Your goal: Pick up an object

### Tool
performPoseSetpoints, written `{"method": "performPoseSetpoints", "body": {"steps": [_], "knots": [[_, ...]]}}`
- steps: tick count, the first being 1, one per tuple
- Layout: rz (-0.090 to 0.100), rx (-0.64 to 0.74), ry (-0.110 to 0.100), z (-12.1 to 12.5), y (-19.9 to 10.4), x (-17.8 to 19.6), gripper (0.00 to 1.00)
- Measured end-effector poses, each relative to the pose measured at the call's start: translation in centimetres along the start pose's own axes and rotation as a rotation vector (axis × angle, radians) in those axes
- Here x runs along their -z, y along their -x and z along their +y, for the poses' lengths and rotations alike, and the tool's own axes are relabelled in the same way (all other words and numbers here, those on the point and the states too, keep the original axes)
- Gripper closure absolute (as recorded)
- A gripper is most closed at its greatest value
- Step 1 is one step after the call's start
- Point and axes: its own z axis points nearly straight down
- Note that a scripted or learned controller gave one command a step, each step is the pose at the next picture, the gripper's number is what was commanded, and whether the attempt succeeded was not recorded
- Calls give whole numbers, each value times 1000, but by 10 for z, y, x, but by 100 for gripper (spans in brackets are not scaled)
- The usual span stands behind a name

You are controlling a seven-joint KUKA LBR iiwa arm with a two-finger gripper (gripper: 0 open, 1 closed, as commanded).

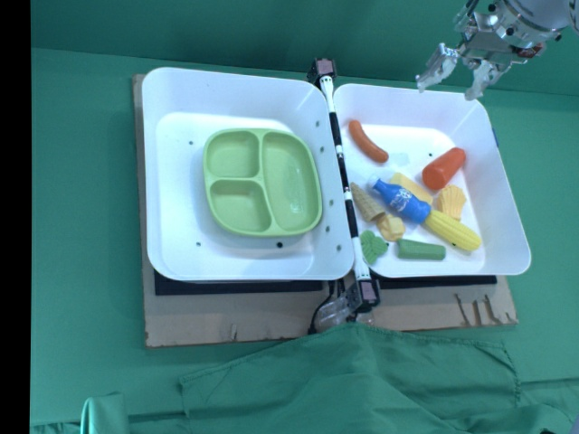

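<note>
Two bins sit side by side on the surface; the right bin (507, 233) holds the toys. Tool (457, 70) hangs above the right bin's far rim, fingers spread wide, nothing between them. Nearest candidates: orange carrot (443, 168), just inside the bin, toward the camera from the tool; red sausage (368, 141), left of the carrot, nearer the divider. Carrot's long axis runs diagonal, upper-right to lower-left. Likely move: tool drops down and toward the camera, fingers across that axis. Corn (450, 228), blue bottle (401, 201) and green block (422, 250) lie farther toward the bin's near edge. Left bin (172, 98) carries a green plate (262, 181).
</note>
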Motion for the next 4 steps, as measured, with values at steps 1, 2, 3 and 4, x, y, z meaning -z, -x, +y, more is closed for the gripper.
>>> {"method": "performPoseSetpoints", "body": {"steps": [1,2,3,4], "knots": [[-1,1,-3,5,-2,-40,0],[-1,2,-4,11,-8,-96,0],[-1,0,-4,19,-2,-143,0],[-2,1,4,21,0,-172,0]]}}
